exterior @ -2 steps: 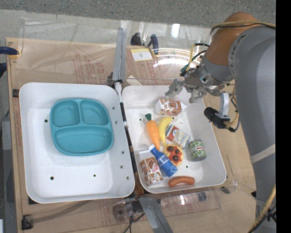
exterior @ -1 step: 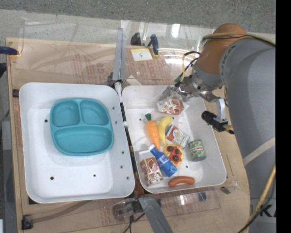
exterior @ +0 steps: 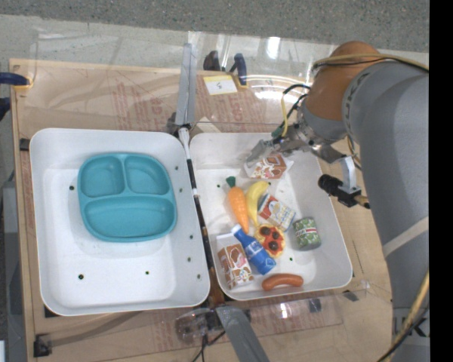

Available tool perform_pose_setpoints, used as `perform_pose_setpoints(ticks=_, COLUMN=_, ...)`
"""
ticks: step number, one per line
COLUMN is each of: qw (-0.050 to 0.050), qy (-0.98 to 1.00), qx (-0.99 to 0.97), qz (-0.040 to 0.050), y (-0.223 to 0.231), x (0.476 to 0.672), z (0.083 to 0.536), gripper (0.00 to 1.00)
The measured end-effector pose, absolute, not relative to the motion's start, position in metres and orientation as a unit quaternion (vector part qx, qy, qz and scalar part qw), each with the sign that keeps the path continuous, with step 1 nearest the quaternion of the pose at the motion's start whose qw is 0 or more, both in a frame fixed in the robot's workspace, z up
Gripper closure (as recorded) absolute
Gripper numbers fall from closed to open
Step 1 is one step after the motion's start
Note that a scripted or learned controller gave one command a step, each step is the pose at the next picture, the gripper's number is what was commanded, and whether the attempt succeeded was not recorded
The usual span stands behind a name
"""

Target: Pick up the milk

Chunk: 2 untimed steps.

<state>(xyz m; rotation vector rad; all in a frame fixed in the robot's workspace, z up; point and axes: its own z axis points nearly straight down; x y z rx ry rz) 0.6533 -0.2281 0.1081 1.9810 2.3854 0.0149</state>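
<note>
Near the front edge of the right white bin [exterior: 328,266] the small brown-and-white milk carton [exterior: 235,264] lies untouched, so the pick is not yet done, while at the far edge the metal two-finger gripper [exterior: 266,154] hovers over a red-and-white packet [exterior: 270,167], its state unclear.

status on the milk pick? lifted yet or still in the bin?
Done: the arm has reached into the right bin, with the tool at its far end. In hand: the tool sits right at a small carton, apparently the milk; no clear grasp visible. Left: grip and lift. The carton looks still in the bin.
</note>
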Motion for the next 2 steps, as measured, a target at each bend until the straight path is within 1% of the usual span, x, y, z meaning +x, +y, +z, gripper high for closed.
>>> perform_pose_setpoints(ticks=1, qw=0.020, qy=0.793, qx=0.609, qz=0.0065, y=-0.235, x=0.637, z=0.108, gripper=0.00)
perform_pose_setpoints(ticks=2, qw=0.004, qy=0.840, qx=0.542, qz=-0.0001, y=-0.217, x=0.627, z=0.091, gripper=0.00)
